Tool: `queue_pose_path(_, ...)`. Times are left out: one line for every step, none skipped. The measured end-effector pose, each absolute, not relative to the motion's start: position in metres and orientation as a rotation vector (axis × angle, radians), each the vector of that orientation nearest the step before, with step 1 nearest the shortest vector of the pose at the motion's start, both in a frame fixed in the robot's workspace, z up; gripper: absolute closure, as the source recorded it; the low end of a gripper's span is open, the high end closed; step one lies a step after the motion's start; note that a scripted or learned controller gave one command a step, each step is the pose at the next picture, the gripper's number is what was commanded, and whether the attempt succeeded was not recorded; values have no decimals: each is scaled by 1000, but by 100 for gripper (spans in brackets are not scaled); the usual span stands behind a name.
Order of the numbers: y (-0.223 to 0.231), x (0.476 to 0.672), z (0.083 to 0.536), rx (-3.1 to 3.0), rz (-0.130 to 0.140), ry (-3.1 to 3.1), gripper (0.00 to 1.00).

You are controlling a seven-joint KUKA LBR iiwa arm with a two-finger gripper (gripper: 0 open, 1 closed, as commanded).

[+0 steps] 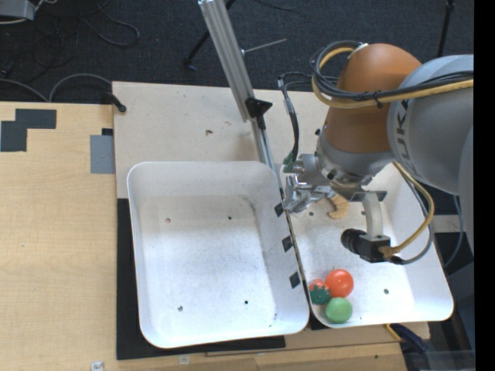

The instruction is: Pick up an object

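Camera view, near to far. Right bin (433, 304), near-left corner: green ball (338, 310), red ball (339, 283) touching it, small dark green-and-red piece (318, 291) beside them. Left bin (155, 207): bare floor. Right bin, far-left part: tan object (338, 209) under the wrist. Gripper (298, 195) by the shared wall; whether open or closed cannot be told. Advice: centre over one target, away from the wall, before descending; the clustered balls may roll.

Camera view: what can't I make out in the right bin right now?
- Gripper: finger state is hidden by the wrist above it.
- Tan object: mostly hidden under the wrist; identity unclear.
- Small item beside the red ball and green ball: too small to identify.
- Right bin: upper part hidden by the arm.
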State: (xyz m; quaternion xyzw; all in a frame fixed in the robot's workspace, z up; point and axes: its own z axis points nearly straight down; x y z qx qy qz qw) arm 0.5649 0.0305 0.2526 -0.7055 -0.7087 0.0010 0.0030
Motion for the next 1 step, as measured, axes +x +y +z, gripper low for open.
queue_pose_path(72,559,241,-2217,6,-2220,100)
